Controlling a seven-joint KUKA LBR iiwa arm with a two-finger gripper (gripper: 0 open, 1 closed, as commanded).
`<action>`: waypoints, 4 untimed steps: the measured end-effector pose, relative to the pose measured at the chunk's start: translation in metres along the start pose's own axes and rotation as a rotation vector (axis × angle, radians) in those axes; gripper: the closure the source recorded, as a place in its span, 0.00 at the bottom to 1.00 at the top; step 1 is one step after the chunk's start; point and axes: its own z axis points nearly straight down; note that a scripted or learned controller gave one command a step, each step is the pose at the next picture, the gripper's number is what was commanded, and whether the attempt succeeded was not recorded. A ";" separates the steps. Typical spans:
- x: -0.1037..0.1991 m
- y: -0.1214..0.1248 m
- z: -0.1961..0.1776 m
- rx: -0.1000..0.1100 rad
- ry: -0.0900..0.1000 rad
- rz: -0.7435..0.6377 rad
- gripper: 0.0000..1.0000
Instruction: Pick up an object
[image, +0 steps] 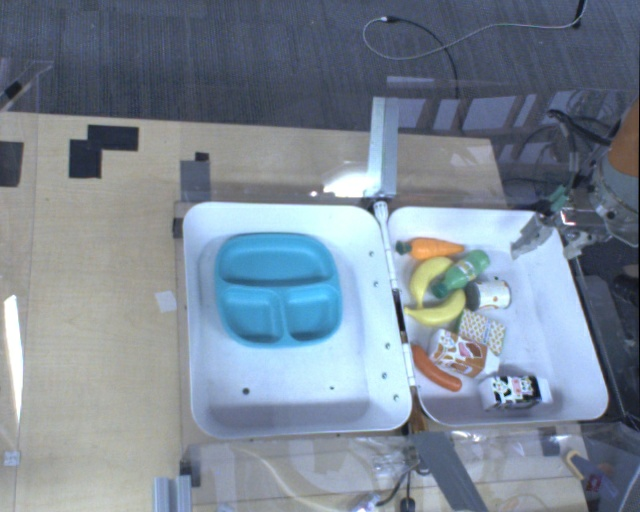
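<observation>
Two bins, one blue tray, perhaps seven toy foods.

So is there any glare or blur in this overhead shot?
Camera view: a bright glare patch sits on the bench just behind the left bin; the gripper at the right bin's far corner looks soft; the blue tray and banana read sharp.

Floor: dark grey carpet, crossed by a looping cable.
Bench: pale wood, marked with black patches.
</observation>
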 end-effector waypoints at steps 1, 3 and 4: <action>0.038 -0.021 0.090 -0.001 0.001 -0.317 0.00; 0.004 -0.007 0.118 -0.016 -0.004 0.094 1.00; 0.056 -0.004 -0.006 -0.003 0.000 0.187 1.00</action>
